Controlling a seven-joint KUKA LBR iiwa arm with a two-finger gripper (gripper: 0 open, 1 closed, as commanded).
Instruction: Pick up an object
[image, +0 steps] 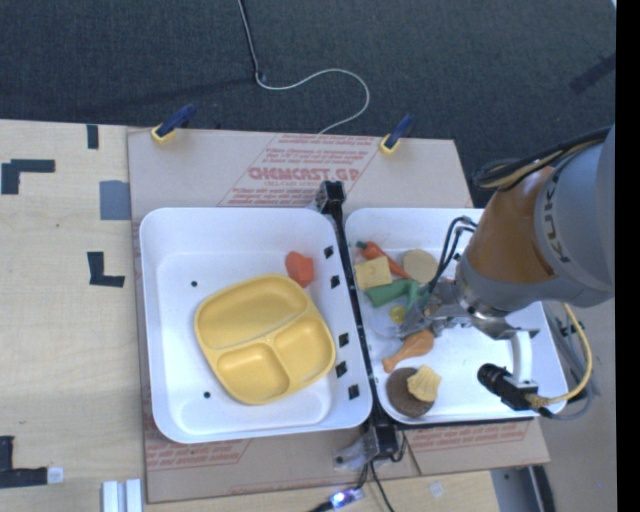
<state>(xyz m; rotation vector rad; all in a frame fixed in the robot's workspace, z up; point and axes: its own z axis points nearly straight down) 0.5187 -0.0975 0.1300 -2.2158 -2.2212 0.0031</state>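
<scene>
The right bin (470, 395) holds several toy food pieces. A yellow block (374, 273), a tan round piece (420, 265) and a small orange piece (372, 250) lie at its far left. A green piece (390, 294) sits just below them, and an orange drumstick-shaped piece (412, 348) lies nearer the front. A brown disc (402, 394) with a yellow wedge (426, 381) on it rests at the front left. My gripper (420, 312) hangs low over the bin's left half, between the green piece and the orange drumstick piece. The wrist hides what is directly under it.
The left bin (165, 300) carries a yellow divided plate (264, 337) and a red-orange piece (299, 266) near the divider. The black divider rim (345, 300) runs between the bins. The grey and orange arm (530, 240) covers the right bin's far right side.
</scene>
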